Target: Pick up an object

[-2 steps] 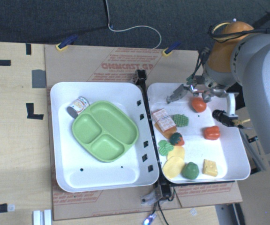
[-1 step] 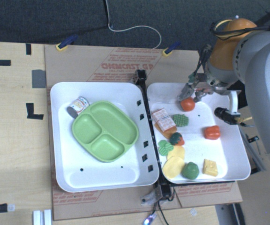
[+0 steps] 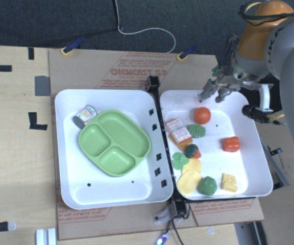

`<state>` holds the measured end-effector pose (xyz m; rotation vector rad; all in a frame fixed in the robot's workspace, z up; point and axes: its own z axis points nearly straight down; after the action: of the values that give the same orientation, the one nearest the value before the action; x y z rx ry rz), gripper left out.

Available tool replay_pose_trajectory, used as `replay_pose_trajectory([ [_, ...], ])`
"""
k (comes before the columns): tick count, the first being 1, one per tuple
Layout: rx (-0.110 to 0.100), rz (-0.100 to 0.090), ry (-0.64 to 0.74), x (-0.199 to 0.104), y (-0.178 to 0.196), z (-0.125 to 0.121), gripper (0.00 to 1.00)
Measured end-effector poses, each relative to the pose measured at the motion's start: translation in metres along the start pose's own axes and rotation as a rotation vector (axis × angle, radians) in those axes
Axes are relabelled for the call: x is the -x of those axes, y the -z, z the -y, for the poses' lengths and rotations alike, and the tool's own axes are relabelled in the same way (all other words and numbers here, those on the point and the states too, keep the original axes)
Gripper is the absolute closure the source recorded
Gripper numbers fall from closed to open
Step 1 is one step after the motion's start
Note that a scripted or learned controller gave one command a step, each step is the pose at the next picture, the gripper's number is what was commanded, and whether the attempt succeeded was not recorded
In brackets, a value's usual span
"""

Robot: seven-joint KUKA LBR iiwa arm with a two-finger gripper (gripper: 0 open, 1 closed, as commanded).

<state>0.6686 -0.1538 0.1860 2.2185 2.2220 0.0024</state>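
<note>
Hovering over the right bin's far edge, claw (image 3: 216, 92) spread and empty.

Nearest below it sits the red tomato (image 3: 202, 115), near the far end of the right bin (image 3: 254, 152), apart from the boxed snack (image 3: 178, 131) and the leafy green piece (image 3: 196, 131) beside it. It looks like light, hollow toy plastic: stiff, smooth and round, so likely to roll or squirt out. Best to close across its widest middle, straight from above.
</note>
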Motion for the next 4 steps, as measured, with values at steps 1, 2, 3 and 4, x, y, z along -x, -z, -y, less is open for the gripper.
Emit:
replay_pose_trajectory([
  [1, 0.000, 0.000, 0.000, -0.001, 0.041, -0.001, 1.00],
  [2, -0.005, -0.001, 0.003, -0.051, 0.048, 0.022, 1.00],
  [3, -0.005, 0.000, 0.001, -0.103, 0.033, 0.040, 1.00],
  [4, -0.005, -0.001, 0.004, -0.152, 0.031, 0.043, 1.00],
])
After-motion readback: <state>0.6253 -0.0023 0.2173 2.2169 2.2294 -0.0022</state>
